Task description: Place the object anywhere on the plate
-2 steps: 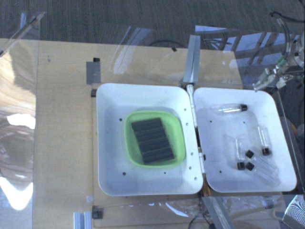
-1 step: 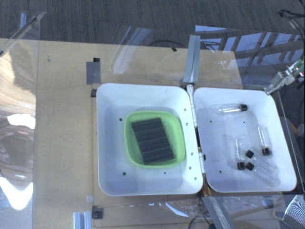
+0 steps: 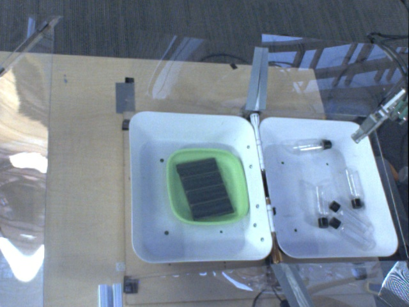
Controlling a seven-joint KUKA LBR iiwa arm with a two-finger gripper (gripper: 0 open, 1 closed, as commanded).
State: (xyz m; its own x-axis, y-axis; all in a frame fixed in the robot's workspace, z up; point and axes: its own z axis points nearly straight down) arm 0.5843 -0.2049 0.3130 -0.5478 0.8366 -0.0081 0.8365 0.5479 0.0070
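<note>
Ridged dark slab [image 3: 204,188] diagonally on green plate [image 3: 176,200].

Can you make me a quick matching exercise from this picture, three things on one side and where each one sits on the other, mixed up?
Things:
1. green plate
2. dark ridged block
3. clear vials with black caps

Places:
A. lying loose in the right bin
B. resting on the plate
C. inside the left bin

Pairs: 1-C, 2-B, 3-A
</note>
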